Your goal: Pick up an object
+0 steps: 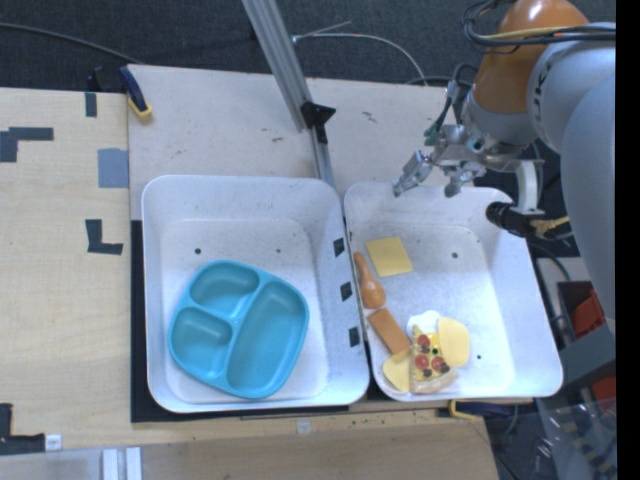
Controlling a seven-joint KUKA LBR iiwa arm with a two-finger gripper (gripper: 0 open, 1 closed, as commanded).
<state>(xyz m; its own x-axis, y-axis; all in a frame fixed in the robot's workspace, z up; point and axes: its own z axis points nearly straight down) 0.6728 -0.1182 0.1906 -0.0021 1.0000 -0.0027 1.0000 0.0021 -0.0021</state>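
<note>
My gripper point(432, 181) hangs over the far edge of the right bin point(520, 268), fingers spread apart and nothing between them. Below it in that bin lie a yellow cheese square point(389, 256), an orange carrot-like piece point(369, 281), a brown bread stick point(389, 332) and a pizza slice with yellow pieces point(430, 356). The cheese square is the nearest, a short way in front of the gripper and to its left.
The left bin point(160, 218) holds a blue divided plate point(238, 327). A metal post point(280, 53) slants up from the bench behind the bins. The arm's grey body and orange band point(530, 28) fill the upper right.
</note>
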